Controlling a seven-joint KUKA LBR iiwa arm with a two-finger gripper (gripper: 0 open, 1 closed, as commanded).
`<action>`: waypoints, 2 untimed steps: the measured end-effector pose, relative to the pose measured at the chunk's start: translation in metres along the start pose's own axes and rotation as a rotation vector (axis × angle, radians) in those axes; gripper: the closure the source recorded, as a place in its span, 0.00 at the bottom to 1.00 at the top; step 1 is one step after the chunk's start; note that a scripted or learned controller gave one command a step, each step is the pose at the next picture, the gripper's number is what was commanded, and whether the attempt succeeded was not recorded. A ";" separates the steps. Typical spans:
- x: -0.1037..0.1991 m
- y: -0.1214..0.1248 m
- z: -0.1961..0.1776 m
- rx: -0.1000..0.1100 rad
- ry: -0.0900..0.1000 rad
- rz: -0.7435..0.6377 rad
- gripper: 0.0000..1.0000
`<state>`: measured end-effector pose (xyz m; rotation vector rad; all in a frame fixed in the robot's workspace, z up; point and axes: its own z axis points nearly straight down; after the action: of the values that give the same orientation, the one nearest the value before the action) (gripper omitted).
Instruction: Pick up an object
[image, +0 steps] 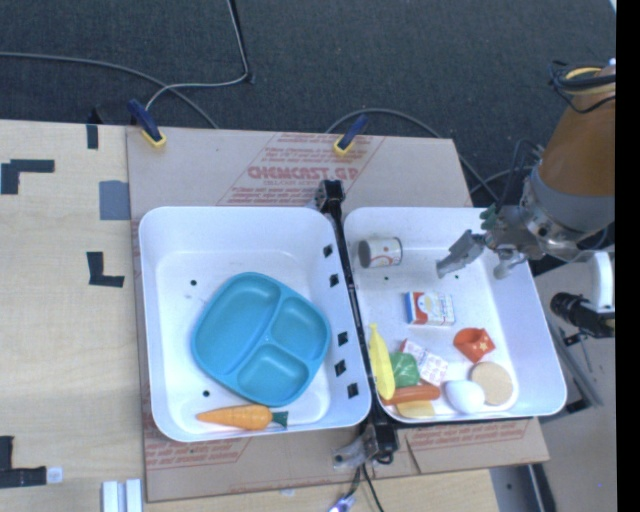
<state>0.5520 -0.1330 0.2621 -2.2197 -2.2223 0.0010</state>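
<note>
Camera view: gripper (478, 250) open and empty above right bin (520, 300), approach step; next descend onto carton (430, 309) below it.

Two white bins (160, 240) sit side by side on a sheet of printed cardboard (290, 170), held at its twelve o'clock edge by two blue-and-yellow clamps (147, 122). A black cable (240, 45) loops over the dark carpet (400, 50) beyond, and black tape marks (100, 270) dot the wooden benchtop (60, 350) at nine o'clock.
</note>
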 end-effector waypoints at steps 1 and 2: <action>-0.091 0.004 0.140 0.005 0.000 0.003 0.00; -0.066 -0.054 0.176 -0.003 -0.001 0.001 0.00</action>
<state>0.4977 -0.1987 0.0863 -2.2226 -2.2231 -0.0013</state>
